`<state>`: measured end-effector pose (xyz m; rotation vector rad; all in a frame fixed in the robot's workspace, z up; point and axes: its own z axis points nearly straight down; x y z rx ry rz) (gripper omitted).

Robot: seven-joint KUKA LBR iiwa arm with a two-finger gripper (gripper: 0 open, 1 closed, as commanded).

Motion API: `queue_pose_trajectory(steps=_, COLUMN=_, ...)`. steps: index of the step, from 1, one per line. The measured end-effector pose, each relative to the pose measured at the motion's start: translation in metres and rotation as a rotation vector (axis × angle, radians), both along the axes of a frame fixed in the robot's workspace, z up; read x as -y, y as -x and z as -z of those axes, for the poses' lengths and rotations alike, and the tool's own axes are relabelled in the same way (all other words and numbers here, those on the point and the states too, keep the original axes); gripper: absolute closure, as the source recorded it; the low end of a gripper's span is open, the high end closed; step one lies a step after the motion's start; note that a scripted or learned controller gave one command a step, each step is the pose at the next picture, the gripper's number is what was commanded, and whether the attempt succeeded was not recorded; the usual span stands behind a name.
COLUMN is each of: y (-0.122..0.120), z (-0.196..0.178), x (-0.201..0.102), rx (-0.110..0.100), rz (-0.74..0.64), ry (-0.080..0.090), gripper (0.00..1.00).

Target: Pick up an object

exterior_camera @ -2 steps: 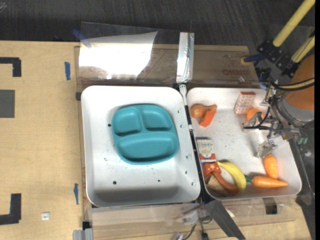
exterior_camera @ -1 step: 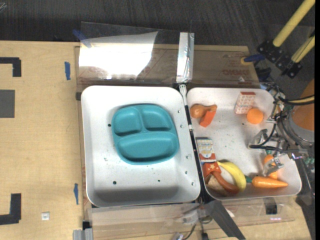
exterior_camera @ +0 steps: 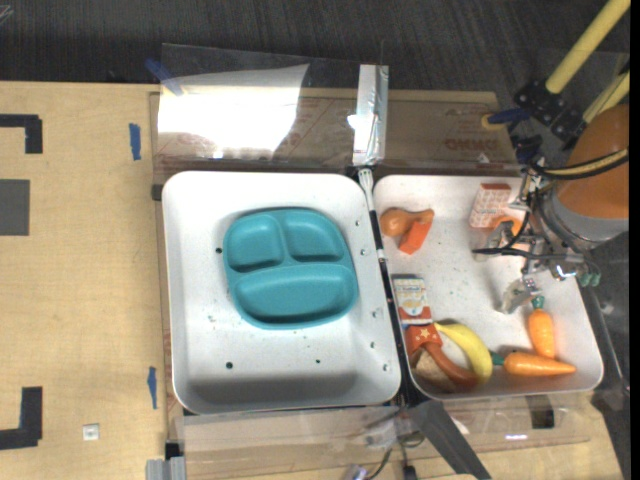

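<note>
End effector [exterior_camera: 522,290] perhaps above right bin [exterior_camera: 455,193]

- The left bin [exterior_camera: 200,358] holds a teal divided plate [exterior_camera: 290,266], lying flat near its middle;
- the right bin [exterior_camera: 455,193] holds a banana [exterior_camera: 468,347], two carrots [exterior_camera: 538,365] along its near right side, and an orange toy [exterior_camera: 408,225] at its far left;
- the gripper [exterior_camera: 520,293] hangs over the right bin, just beyond the carrots.
</note>
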<state>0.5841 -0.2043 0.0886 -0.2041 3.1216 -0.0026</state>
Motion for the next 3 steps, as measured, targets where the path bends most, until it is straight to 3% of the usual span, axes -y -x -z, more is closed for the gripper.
queue_pose_trajectory(steps=1, y=0.077, z=-0.001, x=0.019, rx=-0.003, rz=-0.078, ry=0.004, gripper=0.00)
queue_pose_trajectory(steps=2, y=0.090, z=-0.001, x=0.019, rx=0.001, rz=-0.060, ry=0.003, gripper=0.00)
queue_pose_trajectory(steps=3, y=-0.039, z=0.001, x=-0.027, rx=-0.001, rz=0.079, ry=-0.003, gripper=0.00)
